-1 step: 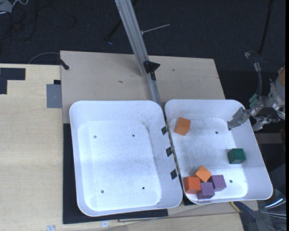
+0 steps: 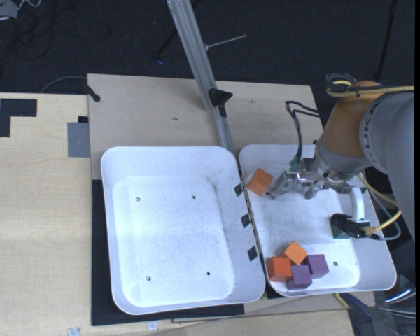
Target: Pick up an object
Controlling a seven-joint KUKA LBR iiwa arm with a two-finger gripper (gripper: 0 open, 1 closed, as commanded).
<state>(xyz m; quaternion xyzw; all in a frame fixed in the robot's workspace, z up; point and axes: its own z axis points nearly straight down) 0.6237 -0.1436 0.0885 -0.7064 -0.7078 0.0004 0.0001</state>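
On your far left the pale wooden worktop (image 2: 35, 208) runs out to the picture's edge, with a few dark rectangular marks on it near the top. Next comes the left bin (image 2: 126, 161), a shallow white tray with 4 small dark dots on its floor. A slanted aluminium rail (image 2: 196, 54) rises from behind the seam between the 2 bins toward the top of the view.

Moving right, you reach the right bin (image 2: 378, 275), which touches the left one along a seam marked by 3 small black clips. In its upper left corner, just beside that seam, lies a single orange block (image 2: 260, 182), tilted on the bin floor and apart from the rest. Near the bin's front edge sits a tight cluster: a red-orange block (image 2: 279, 268), a second orange block (image 2: 295, 252) touching it from behind, and 2 purple blocks (image 2: 309, 270) pressed against them on the right.

The gripper (image 2: 288, 183) reaches in from your right, low over the upper part of the right bin, just beside the lone orange block and well apart from the cluster. Its fingers point toward that block, but nothing sits between them; you cannot tell from this angle how wide they stand. Behind them you see the orange band (image 2: 346, 128) and the grey arm (image 2: 395, 142), with a black cable looping above.
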